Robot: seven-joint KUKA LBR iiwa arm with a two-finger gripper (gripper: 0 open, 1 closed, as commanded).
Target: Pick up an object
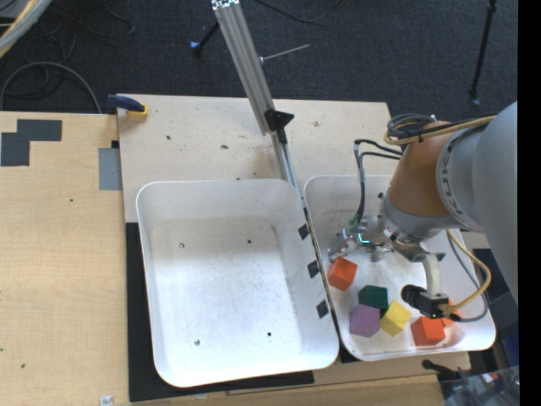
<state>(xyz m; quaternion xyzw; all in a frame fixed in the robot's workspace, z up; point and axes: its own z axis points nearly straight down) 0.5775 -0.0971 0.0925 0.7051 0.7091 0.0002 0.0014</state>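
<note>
The grey arm (473, 176) (orange band above wrist) reaches down-left, pincer (365, 242) lowered.

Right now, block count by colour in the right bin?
Orange: 2, one by the divider, one in the near right corner
Green: 1
Purple: 1
Yellow: 1
Total: 5, all in the right bin

Two bins side by side on the bench (203, 134)

All five blocks lie in the right bin (325, 194), clustered toward its near end; the left bin (169, 194) sits beside it.
</note>
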